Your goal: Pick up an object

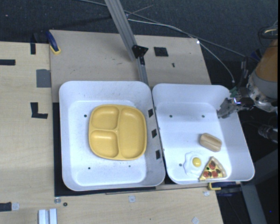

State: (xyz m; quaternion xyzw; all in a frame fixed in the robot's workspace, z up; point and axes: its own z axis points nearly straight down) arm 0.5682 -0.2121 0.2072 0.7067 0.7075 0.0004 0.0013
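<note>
Bread roll (210, 142): lying in right bin (177, 97), lower right part of frame, just above and apart from other items. Fried egg (193, 163) and pizza slice (213, 169): side by side near bin's lower right corner, close together, contact not determinable. End effector (226, 107): at right bin's upper right rim, at right side of frame, well apart from roll; nothing seen between fingers, grip state cannot be told. Left bin (70, 125): holds yellow compartment plate (117, 132), centred, three sections. Both bins resting side by side on worktop (18, 139).
</note>
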